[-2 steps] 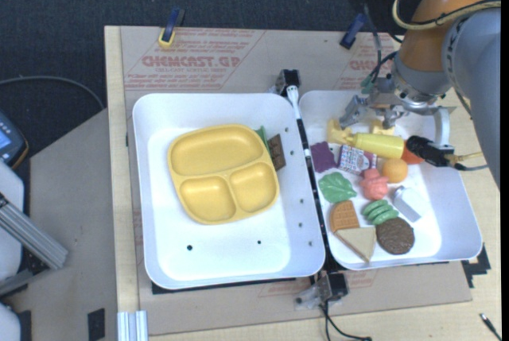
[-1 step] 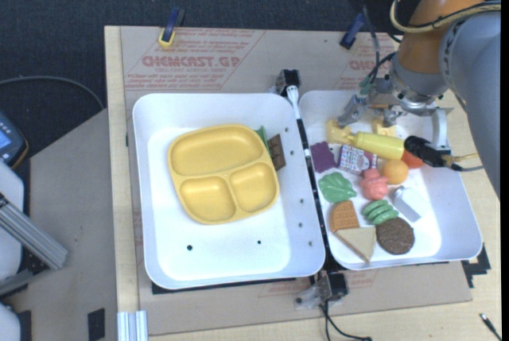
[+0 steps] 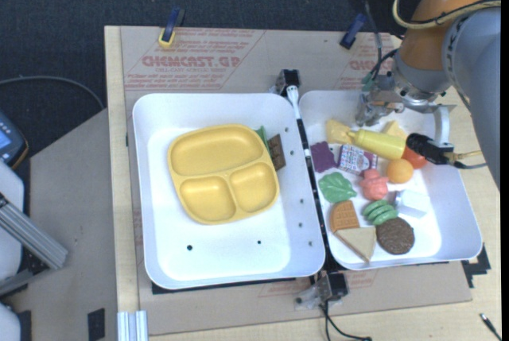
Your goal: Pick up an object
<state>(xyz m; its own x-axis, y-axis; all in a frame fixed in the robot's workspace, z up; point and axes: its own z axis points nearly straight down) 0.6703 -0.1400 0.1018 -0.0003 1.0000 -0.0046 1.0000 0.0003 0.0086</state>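
— Left bin [image 3: 159, 172]: yellow divided tray [image 3: 224, 171], well apart from the work. Right bin [image 3: 457, 208]: crowded with toy food.

— Nearest piece? Yellow bottle [image 3: 380, 142], long axis left-right, just below gripper [image 3: 375, 110].

— Jaw state? Cannot tell; masked by wrist and cables. Nothing seen held. Pieces overlap, edges unclear.

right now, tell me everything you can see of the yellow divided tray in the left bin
The yellow tray looks like smooth moulded plastic with rounded corners. It has three compartments: one long one along the far side and two smaller ones nearer the camera. It lies flat, open side up and turned slightly askew, on the floor of the left bin. A small brown and green item sits against its right edge.
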